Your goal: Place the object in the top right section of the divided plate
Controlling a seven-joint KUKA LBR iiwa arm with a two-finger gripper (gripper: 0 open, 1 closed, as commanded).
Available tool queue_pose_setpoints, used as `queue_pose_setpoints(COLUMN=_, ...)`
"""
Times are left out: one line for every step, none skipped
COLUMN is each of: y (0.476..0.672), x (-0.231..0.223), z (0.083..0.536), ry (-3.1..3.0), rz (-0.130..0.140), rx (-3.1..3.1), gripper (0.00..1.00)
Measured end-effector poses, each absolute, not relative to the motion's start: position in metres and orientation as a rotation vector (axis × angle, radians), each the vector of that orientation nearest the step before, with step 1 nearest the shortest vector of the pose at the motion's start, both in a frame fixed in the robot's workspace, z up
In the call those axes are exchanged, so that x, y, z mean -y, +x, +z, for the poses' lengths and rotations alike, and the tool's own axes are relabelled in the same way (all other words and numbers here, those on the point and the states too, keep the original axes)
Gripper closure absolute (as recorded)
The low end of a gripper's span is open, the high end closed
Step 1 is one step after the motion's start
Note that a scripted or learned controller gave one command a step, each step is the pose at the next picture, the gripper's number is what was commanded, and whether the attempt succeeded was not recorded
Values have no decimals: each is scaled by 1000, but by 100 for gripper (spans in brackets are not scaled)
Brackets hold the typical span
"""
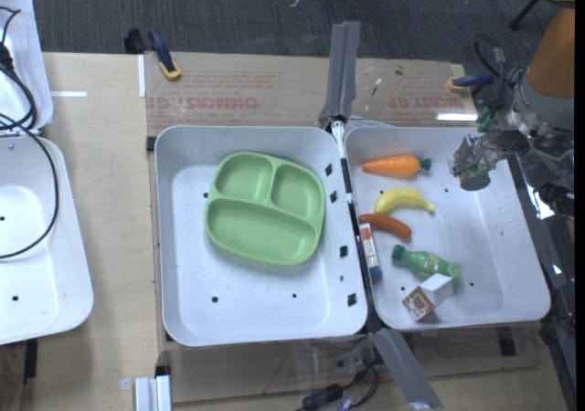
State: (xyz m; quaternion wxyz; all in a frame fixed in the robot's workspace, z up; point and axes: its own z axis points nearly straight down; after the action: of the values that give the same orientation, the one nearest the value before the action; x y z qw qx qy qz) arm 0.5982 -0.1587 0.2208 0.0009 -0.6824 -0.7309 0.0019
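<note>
One carrot, long axis along the right bin's far edge, green tip toward claw; claw state indiscernible.

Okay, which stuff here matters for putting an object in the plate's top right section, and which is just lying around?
Belongs to the job:
divided plate, left bin
gripper, over the right bin
the object, but which one is unclear

Possible objects or bystanders, right bin:
carrot
banana
sausage
green bottle
small carton
</note>
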Motion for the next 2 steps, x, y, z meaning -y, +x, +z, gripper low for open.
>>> queue_pose_setpoints(y=609, x=80, z=189, ry=-1969, rz=5, rx=2444, gripper=100)
queue_pose_setpoints(y=611, x=12, z=189, ry=-2040, rz=5, rx=2385, gripper=100)
